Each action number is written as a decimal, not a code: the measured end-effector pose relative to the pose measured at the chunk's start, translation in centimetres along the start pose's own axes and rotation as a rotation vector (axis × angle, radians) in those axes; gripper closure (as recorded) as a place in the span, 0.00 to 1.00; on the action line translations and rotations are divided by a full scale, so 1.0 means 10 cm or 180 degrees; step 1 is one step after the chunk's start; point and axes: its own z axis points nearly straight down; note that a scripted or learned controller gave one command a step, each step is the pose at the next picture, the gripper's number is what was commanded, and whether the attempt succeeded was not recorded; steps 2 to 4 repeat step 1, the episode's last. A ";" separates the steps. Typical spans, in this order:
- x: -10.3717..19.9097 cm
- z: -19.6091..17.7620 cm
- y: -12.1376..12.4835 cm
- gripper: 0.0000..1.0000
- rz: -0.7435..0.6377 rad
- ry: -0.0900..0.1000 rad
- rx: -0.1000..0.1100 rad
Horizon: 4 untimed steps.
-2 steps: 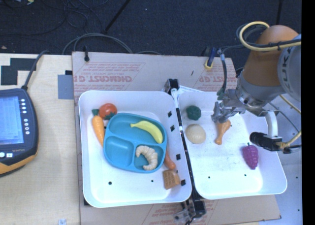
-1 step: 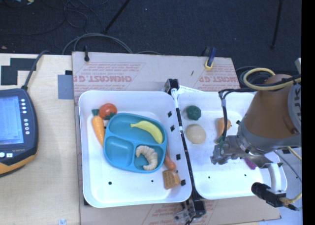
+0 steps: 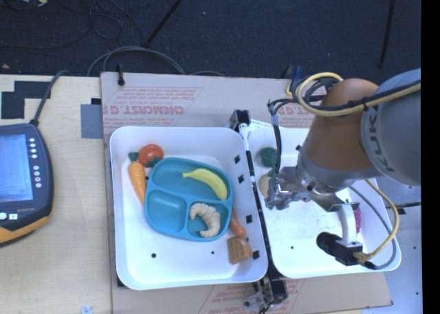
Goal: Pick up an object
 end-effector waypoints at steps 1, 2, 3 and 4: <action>0.33 -1.24 -0.32 1.00 -0.0004 0.0005 -0.0028; 0.33 -1.24 -0.32 1.00 -0.0004 0.0005 -0.0028; 0.33 -1.24 -0.32 1.00 -0.0004 0.0005 -0.0028; 0.33 -1.24 -0.32 1.00 -0.0004 0.0005 -0.0028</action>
